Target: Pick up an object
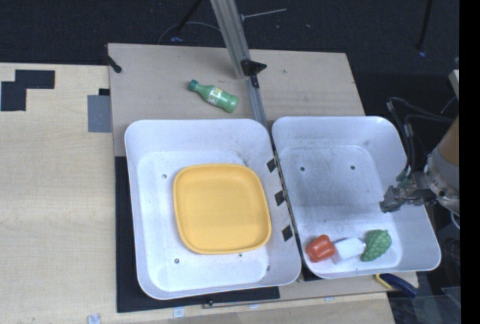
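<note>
Three small objects lie along the front of the right bin point(337, 135): a red pepper-like piece point(321, 247), a white block point(349, 249) and a bumpy green piece point(376, 244). They sit close together, and the white block touches the green piece. A square yellow plate point(222, 208) lies flat in the left bin point(150, 142). My gripper point(396, 200) hangs over the right bin's right side, just above and to the right of the green piece. Nothing shows in its grasp.
A small green bottle point(214, 96) lies on its side on the bench behind the left bin. A slanted aluminium post point(232, 15) rises from behind the seam between the bins. Cables point(409, 131) hang at the right bin's far right corner.
</note>
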Motion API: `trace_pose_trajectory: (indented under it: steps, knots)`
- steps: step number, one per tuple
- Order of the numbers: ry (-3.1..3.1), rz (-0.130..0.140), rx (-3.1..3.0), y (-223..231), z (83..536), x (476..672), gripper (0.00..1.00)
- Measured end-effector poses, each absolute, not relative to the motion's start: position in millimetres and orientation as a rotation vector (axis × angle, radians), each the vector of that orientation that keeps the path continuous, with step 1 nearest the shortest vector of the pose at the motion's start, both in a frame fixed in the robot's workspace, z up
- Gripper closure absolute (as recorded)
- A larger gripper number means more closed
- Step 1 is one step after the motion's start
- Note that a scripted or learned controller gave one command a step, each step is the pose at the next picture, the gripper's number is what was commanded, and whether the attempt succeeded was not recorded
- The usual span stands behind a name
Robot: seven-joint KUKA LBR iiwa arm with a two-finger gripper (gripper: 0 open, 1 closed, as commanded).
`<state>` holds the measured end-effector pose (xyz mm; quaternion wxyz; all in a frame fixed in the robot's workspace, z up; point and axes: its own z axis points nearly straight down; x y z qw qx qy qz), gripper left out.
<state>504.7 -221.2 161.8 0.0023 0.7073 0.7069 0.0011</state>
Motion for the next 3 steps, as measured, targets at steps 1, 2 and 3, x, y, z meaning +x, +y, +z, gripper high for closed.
trace_pose_trajectory:
  steps: [1, 2, 3]
  knots:
    - [2.219, 0.002, 2.22, -218.6, 204.4, 503.0, 1.0]
    - [2.22, 0.003, 2.219, -211.9, 256.2, 511.1, 1.0]
    - [2.225, 0.001, 2.218, -164.5, 248.9, 522.0, 1.0]
